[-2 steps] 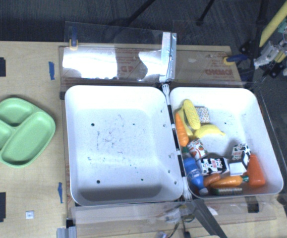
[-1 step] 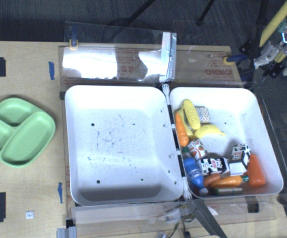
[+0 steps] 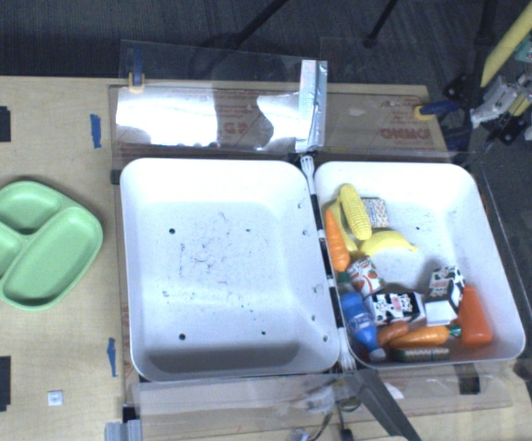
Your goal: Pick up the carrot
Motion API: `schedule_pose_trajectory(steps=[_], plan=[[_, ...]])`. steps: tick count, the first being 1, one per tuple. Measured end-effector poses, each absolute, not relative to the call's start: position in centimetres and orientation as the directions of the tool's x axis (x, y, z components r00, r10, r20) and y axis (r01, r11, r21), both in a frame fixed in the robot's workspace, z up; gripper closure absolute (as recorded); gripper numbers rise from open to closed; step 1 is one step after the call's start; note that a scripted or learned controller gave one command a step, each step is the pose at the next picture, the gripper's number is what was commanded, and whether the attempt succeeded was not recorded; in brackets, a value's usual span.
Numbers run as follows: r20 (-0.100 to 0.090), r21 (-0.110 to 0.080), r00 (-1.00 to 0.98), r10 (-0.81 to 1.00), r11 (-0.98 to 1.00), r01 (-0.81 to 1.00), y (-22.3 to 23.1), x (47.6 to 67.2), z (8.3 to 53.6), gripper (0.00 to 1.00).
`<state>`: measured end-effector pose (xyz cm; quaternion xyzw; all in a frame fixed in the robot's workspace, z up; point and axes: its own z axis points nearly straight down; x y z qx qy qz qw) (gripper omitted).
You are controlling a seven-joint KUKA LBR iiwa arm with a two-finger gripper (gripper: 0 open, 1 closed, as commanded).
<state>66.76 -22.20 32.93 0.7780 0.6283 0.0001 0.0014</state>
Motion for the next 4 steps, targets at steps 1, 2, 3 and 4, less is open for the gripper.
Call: schedule_pose_trajectory(steps=[1, 2, 3, 4], plan=[[-0.002, 0.002, 0.211, 0.978, -0.211, 0.978, -22.2, 66.76, 32.93, 0.0], [-0.002, 0.002, 0.211, 0.978, -0.211, 0.978, -22.2, 66.76, 32.93, 0.0], [-0.002, 0.002, 0.211, 0.978, -0.211, 0.978, -22.2, 66.76, 32.93, 0.0], [-0.002, 0.002, 0.211, 0.978, -0.211, 0.978, -22.2, 66.76, 32.93, 0.0]])
